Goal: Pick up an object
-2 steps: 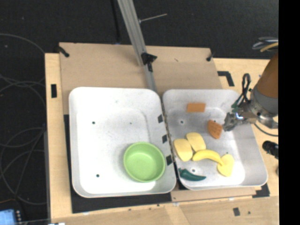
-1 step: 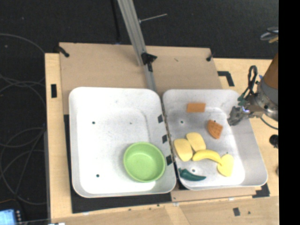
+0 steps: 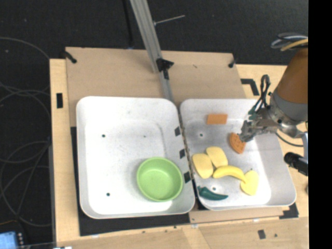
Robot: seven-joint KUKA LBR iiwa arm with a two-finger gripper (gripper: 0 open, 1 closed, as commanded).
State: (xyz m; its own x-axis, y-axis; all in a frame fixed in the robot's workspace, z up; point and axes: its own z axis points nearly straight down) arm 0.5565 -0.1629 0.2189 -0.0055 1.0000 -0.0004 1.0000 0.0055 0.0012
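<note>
The gripper [image 3: 248,133] stood low over the right bin [image 3: 275,191], directly above and apparently touching an orange-brown piece [image 3: 237,143]; whether it was wide, narrow or holding anything could not be told. An orange block [image 3: 217,119] lay near it toward the back wall; two pale yellow pieces [image 3: 209,161], a banana [image 3: 229,173], a yellow wedge [image 3: 250,183] and a dark green pepper [image 3: 211,193] lay toward the front. The left bin [image 3: 104,128] held a green bowl [image 3: 160,178] at its front right corner. Both bins rested on a tan bench [image 3: 114,71]; a grey metal rail [image 3: 148,30] slanted over its rear; black flooring with cables [image 3: 21,113] surrounded it.
</note>
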